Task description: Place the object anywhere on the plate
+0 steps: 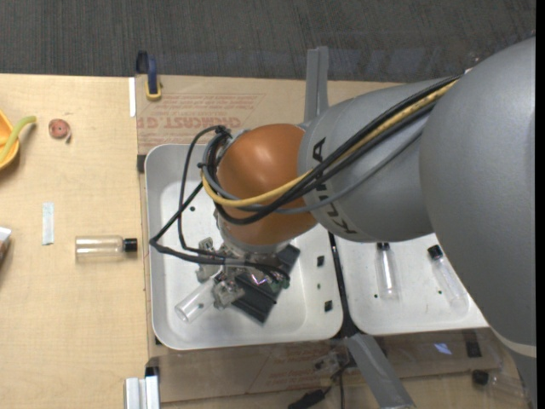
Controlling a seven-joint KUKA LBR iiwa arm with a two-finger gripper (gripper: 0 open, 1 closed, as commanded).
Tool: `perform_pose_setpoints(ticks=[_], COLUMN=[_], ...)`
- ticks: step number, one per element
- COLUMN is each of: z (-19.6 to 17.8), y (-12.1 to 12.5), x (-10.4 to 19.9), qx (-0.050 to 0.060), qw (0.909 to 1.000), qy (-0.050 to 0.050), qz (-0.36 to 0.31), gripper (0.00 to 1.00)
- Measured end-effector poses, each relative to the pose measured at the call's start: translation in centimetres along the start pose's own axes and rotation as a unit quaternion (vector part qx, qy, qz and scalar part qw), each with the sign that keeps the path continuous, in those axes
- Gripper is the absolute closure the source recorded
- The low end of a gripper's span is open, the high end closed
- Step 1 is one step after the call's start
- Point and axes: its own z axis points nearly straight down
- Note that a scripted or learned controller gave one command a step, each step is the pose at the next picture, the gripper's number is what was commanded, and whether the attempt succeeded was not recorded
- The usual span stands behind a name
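My gripper (224, 291) hangs low over the near part of the left bin (167, 329), under the orange wrist band. A clear plastic tube (192, 304) lies tilted on the bin floor, its upper end right at the gripper's tip. I cannot make out whether the tube is between the fingers or just beside them. The arm's bulk hides much of the bin's middle and back.
In the right bin (409, 315) lie two clear vials (385, 273) (444, 267). On the wooden bench to the left are a clear bottle with a black cap (102, 245), a small white strip (48, 224), a pinkish disc (58, 128) and an orange object (5, 140) at the edge.
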Motion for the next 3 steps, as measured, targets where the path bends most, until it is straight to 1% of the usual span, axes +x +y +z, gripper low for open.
perform_pose_setpoints(ticks=[1, 2, 3], z=[-13.9, -2.3, -8.7], y=[-7.1, -3.7, -13.2], x=[-3.0, 0.9, -3.5], qx=[0.001, 0.0, 0.001], qw=[0.9979, 0.9941, 0.9996], qy=[-0.002, -0.001, -0.004], qz=[-0.064, -0.108, -0.029], gripper=[1.0, 1.0, 1.0])
